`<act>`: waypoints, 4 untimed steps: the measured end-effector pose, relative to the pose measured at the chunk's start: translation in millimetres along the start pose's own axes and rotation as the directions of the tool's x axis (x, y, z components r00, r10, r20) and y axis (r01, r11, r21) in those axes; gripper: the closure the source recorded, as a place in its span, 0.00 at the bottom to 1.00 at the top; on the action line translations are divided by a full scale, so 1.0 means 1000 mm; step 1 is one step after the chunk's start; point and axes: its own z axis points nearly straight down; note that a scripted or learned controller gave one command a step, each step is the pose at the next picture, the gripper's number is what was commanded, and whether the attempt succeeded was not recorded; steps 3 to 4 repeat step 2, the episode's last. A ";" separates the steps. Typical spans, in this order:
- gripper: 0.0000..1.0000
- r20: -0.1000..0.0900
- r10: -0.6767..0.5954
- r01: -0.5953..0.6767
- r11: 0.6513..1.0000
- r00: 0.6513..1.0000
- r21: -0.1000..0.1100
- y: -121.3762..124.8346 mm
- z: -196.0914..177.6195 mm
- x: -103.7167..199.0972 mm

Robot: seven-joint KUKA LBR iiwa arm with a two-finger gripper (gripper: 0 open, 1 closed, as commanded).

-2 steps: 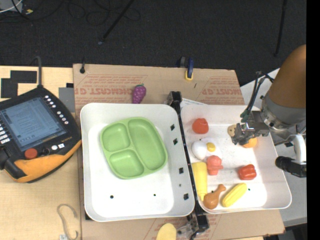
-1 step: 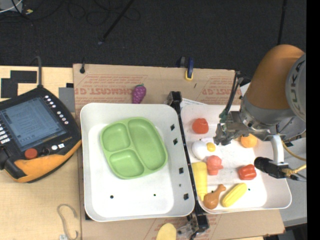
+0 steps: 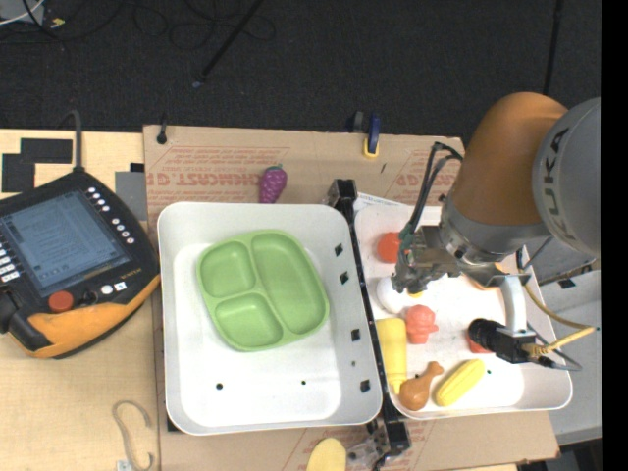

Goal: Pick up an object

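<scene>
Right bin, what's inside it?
Red piece, pink toy, yellow cylinder, brown drumstick, yellow oval toy. The arm covers the bin's back right, so anything there is hidden.

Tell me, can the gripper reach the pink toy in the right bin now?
Probably yes: the gripper hangs close to the pink toy and nothing covers it, though a yellow block lies close beside it.
</scene>
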 end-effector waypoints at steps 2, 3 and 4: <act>1.00 0.003 0.005 -0.005 1.000 1.000 0.002 0.002 0.014 0.059; 1.00 0.003 0.005 -0.005 1.000 1.000 0.002 0.002 0.014 0.059; 1.00 0.003 0.005 -0.005 1.000 1.000 0.002 0.002 0.014 0.059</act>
